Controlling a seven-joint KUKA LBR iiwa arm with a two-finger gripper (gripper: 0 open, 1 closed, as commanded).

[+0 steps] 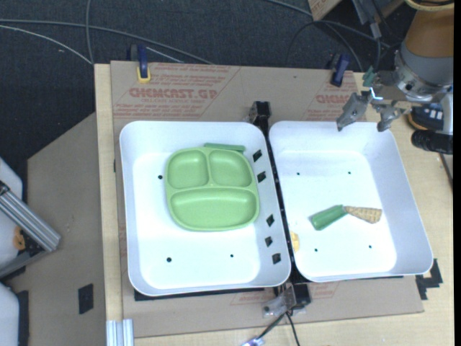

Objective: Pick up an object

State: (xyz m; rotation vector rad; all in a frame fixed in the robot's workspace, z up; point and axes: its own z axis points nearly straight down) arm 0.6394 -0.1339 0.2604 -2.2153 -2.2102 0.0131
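Your likeliest target, the green-handled tool [344, 215] w/ a tan head, lies flat in the right bin [403, 186], toward its front, untouched. The other candidate is the green divided plate [212, 189] in the left bin [137, 193], w/ a thin green piece tucked at its far edge. The gripper [366, 120] hangs over the right bin's back rim, well apart from the tool, fingers spread and nothing between them. So nothing's picked yet: you've got approach, descent, close and lift all left. The table [216, 85] is otherwise bare board.
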